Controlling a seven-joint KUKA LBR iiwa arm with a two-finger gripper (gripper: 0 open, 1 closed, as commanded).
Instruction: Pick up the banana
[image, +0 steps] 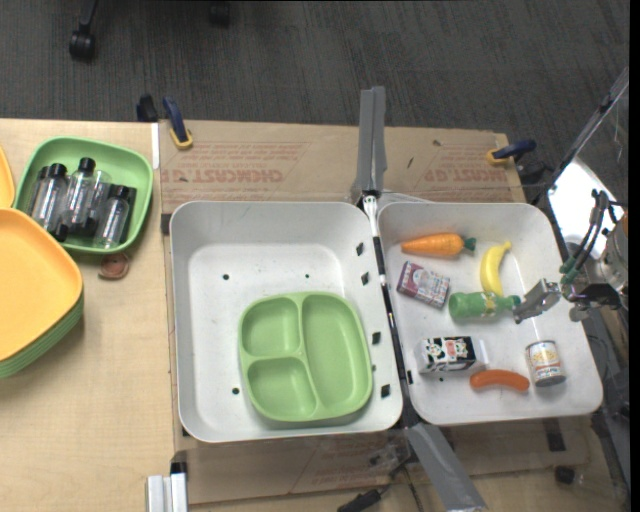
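Banana (493, 268): lay in the right bin (575, 395), in its upper half, long axis running roughly top to bottom, its lower end touching or just beside the green bottle (482, 305).

Claw (537, 300): sat at the right side of the right bin, low over the floor, just beside the cap end of the green bottle; it gripped nothing that could be made out.

Claw opening: could not be told; the metal parts were small and blurred at this slant.

Banana relative to claw: up and to the left of the claw, near but apart, with the bottle's cap end between them.

Neighbours: the carrot (437, 244) lay to the banana's left, apart from it; the pink box (423, 284) below the carrot; the can (544, 362), the milk carton (451, 353) and the sausage (499, 380) lay lower in the bin, well clear of the banana.

Risk 1: a descent from this spot would likely meet the bottle rather than the banana, because the claw stood closer to the bottle.

Risk 2: a closing grip across the banana's lower end might take in the bottle too, or shove it, since the two lay so close.

Risk 3: the curved, smooth peel could slip out if gripped near a tip rather than across the middle.

Left bin (190, 300): held a green divided plate (304, 355), not involved.
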